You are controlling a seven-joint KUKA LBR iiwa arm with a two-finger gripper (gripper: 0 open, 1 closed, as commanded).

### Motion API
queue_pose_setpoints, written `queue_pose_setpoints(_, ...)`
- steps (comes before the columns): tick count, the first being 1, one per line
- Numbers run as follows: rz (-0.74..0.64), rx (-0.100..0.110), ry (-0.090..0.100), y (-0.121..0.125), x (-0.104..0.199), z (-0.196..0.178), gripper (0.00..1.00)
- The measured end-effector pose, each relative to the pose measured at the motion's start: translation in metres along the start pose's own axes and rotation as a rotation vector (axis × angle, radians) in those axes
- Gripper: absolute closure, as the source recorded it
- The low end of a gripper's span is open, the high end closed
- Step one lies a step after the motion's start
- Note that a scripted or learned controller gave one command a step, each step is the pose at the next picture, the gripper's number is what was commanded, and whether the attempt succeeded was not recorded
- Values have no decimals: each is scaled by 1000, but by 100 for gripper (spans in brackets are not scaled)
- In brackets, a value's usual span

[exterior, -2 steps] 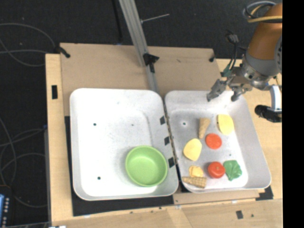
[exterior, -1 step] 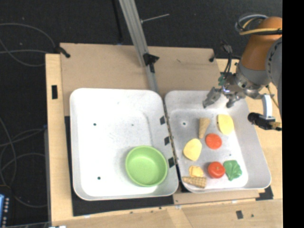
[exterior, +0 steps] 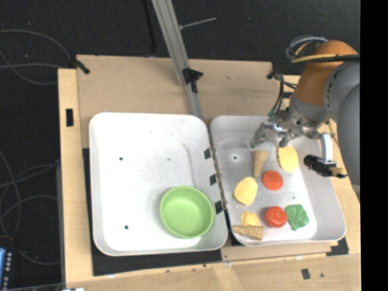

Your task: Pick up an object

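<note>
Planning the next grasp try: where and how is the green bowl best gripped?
Grip the green bowl by its rim, coming straight down from above. It sits upright and open, alone in the left bin, so one finger can go inside the thin wall.

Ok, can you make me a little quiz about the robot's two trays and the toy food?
1. True or false: the green bowl sits in the right bin.
2. How many red round toys lie in the right bin?
3. Which toy lies nearest the gripper: A the yellow piece, B the green piece, C the green bowl?

Key: 1 false, it sits in the left bin. 2 two. 3 A.
</note>
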State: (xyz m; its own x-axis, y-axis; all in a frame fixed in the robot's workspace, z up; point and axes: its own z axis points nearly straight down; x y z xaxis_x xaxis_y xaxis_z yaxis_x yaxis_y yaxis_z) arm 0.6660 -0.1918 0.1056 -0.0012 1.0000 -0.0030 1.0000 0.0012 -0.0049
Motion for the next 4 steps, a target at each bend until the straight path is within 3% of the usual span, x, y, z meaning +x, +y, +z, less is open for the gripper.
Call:
queue_pose_setpoints(1,-2,-9,-4,2,-1,-17,100)
queue_pose_setpoints(3,-3,-14,1,8,7,-136,100)
queue_pose_setpoints(4,-6,-8,3,9,6,-144,100)
